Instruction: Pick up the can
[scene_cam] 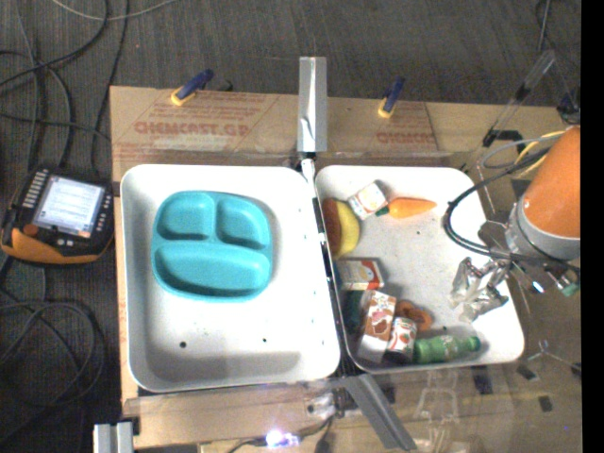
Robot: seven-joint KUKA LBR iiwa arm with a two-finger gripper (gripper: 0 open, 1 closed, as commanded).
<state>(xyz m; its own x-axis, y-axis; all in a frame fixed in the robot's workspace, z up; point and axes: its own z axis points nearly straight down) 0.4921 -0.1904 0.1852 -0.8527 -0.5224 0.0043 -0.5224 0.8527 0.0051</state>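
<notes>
— Surface? Room?
— Cardboard-topped bench, two white bins; dark carpet, cables.
— Can?
— Red-and-white can, right bin, front, beside green bottle.
— Gripper?
— Gripper over right bin's right side; opening unreadable, nothing visibly held.

Workbench on a dark carpeted floor
Black cables trail across the carpet; brown cardboard covers the bench
</notes>
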